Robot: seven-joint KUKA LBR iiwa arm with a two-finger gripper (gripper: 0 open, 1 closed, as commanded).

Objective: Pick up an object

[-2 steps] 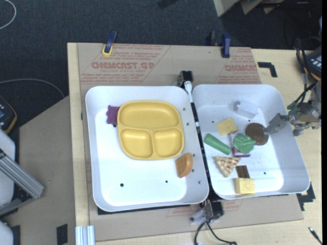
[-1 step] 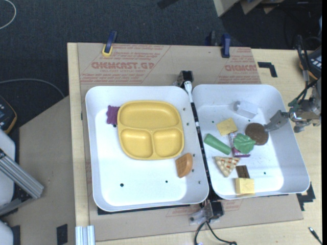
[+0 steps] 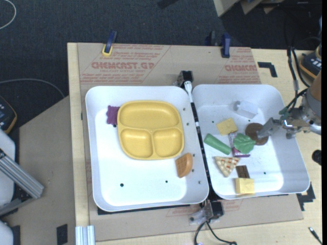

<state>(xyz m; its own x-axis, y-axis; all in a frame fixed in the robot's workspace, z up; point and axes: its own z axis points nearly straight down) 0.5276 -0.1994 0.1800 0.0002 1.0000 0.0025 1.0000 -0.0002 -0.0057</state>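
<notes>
1. Nearest the camera, in the front of the right bin point(image 3: 294, 180), a yellow block point(image 3: 246, 186) is seen, with a small dark brown block point(image 3: 242, 171) touching its far side.
2. Just beyond, a pizza slice toy point(image 3: 226, 163) is laid flat, and a bread-like orange piece point(image 3: 184, 164) is found in the left bin point(image 3: 102, 188), near its right wall.
3. Across the middle of the right bin, a green cylinder point(image 3: 217, 143) is set at a slant, and a green leafy toy point(image 3: 244, 144) with a purple piece beside it is placed to its right.
4. The pincer point(image 3: 258, 133) is reached in from the right and is lowered over a brown round object point(image 3: 252, 130) just beyond the leafy toy; whether it is open or closed cannot be told, and no object is seen held.
5. A yellow cheese-like wedge point(image 3: 227, 126) is placed left of the brown object.
6. In the left bin, a yellow divided plate point(image 3: 150, 129) is set, with a purple toy point(image 3: 112, 115) touching its left rim.
7. Farthest, blue clamps point(image 3: 225, 44) are fixed to the back edge of the tabletop point(image 3: 82, 137).
</notes>
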